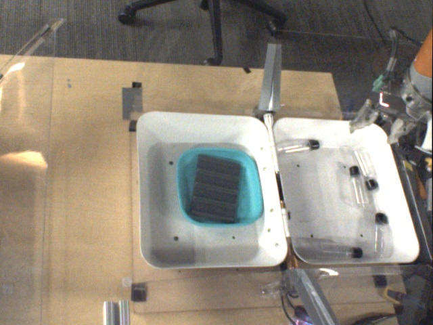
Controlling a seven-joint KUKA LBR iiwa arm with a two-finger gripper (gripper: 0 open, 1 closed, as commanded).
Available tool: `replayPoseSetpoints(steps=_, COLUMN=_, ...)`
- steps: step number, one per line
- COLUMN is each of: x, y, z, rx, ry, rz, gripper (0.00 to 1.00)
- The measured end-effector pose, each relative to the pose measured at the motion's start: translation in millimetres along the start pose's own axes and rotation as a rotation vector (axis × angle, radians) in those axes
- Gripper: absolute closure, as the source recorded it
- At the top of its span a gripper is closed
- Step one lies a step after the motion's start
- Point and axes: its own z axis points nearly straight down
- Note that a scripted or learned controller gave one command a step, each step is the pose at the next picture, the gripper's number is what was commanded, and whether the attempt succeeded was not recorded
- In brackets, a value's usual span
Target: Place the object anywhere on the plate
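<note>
Plate (254, 185), turquoise, already carries the dark ribbed block (216, 188) lying flat at its centre in the left bin (152, 181); claw (396, 110) at far right, state indeterminable.

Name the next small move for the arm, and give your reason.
Probably none beyond holding back at the right edge: the dark ridged block already lies flat on the teal plate in the left bin, within its rim. The arm sits at the far corner of the right bin, away from both, so the placement looks done.
</note>
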Motion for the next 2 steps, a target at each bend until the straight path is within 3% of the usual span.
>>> replayPoseSetpoints(steps=1, x=7.8, y=44.8, z=-45.1, rx=-0.001, ry=0.000, rz=0.077, gripper=0.00)
replayPoseSetpoints(steps=2, x=18.9, y=42.4, z=-191.8, rx=-0.007, ry=0.000, rz=0.163, gripper=0.00)
